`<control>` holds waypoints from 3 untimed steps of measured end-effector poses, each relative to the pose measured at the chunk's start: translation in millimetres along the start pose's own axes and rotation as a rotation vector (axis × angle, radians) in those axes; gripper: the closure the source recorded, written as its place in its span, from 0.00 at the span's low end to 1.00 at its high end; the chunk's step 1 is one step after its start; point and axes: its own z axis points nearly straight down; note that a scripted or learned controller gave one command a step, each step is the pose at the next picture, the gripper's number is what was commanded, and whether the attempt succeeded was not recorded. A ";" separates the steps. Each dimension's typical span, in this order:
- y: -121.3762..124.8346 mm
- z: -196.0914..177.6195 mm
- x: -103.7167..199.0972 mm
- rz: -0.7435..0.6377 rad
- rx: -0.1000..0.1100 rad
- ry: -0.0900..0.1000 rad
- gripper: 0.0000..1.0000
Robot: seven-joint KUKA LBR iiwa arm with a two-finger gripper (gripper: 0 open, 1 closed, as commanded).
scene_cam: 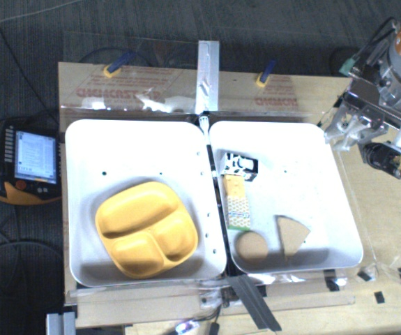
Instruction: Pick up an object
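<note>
Gripper (359, 128) parked at right bin's (339, 187) far right rim, finger state unclear; yellow tray (146, 227) and small items ungrasped.

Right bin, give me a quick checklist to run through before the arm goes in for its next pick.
1. Claw out of the bins: ok, it sits past the upper right corner of the shallow white right bin.
2. Claw carrying nothing: cannot tell, the view is too cluttered there.
3. Targets present in the right bin: ok, a long yellow-and-green patterned box, a round tan disc, a tan wedge-shaped piece and a small black-and-white item.
4. Box free to grasp: not ok, it lies close against the divider.
5. Wedge apart from the disc: ok.
6. Yellow divided plastic tray inside the shallow white left bin: ok.
</note>
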 end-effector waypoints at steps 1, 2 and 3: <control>-8.6 0.2 -24.9 0.056 0.002 0.001 1.00; -33.0 65.0 47.3 0.149 0.004 0.000 1.00; -95.8 65.5 113.0 0.092 0.003 -0.001 1.00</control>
